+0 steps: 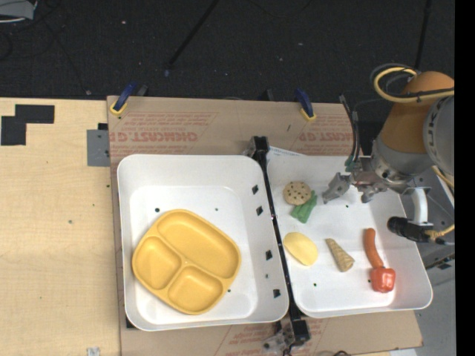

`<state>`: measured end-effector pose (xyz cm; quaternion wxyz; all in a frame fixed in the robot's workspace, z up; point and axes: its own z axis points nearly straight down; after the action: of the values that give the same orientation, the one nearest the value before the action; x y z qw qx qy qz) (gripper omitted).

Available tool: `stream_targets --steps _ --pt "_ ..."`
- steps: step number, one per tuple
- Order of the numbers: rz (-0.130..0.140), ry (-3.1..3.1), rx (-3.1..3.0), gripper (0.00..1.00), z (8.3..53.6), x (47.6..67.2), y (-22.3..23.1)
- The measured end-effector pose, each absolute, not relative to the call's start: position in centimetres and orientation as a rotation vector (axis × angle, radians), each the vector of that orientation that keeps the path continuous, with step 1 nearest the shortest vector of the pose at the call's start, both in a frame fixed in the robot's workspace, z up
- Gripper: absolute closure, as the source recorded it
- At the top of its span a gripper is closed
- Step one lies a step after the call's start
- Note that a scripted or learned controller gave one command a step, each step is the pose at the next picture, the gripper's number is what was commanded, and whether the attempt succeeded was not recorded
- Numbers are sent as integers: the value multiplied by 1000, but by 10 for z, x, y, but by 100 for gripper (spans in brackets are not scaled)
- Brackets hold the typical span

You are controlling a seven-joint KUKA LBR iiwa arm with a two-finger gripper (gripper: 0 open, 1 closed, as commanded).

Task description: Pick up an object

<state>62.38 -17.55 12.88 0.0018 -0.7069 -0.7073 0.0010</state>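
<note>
Nothing is being held yet: the gripper (347, 188) is hanging open and empty, with the cookie (297, 193) just beside it waiting to be grabbed.

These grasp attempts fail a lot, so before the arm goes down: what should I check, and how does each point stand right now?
1. Gripper above the right bin: ok.
2. Fingers around a target: not ok; nothing between them.
3. Nearest items, cookie and green piece, touch each other: not ok for a clean single pick.
4. Cone, yellow piece, carrot lie apart: ok.
5. Yellow divided plate in the left bin, out of the way: ok.
</note>
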Motion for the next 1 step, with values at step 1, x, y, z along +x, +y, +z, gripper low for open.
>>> stream_targets --steps 1 --pt "3 -2221 -2219 0 86 623 -175"
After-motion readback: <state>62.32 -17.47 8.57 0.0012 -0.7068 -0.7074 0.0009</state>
